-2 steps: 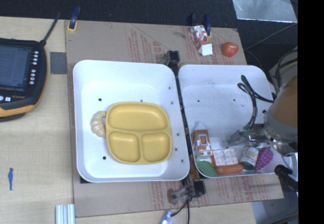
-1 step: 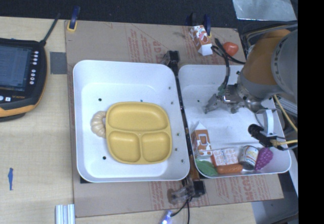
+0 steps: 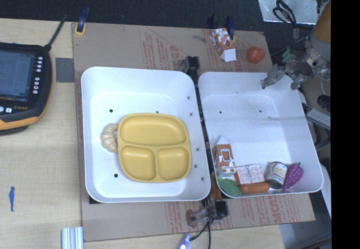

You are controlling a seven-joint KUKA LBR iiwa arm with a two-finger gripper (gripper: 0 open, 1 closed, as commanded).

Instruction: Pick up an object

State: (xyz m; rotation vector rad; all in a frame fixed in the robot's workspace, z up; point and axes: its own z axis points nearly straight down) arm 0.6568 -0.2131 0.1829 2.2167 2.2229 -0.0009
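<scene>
Your claw (image 3: 277, 78) hangs empty with fingers spread at the right bin's (image 3: 256, 124) one-o'clock corner, well apart from the carton (image 3: 223, 159), can (image 3: 275, 174) and purple grapes (image 3: 294, 175) crowded along its six-o'clock edge, so the pick is all ahead of you.

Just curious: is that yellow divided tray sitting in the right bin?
No, the yellow divided tray lies in the left bin.

Grey metal pincer (image 3: 279, 78) w/ thin dark cables, orange band above wrist, grey arm.
</scene>
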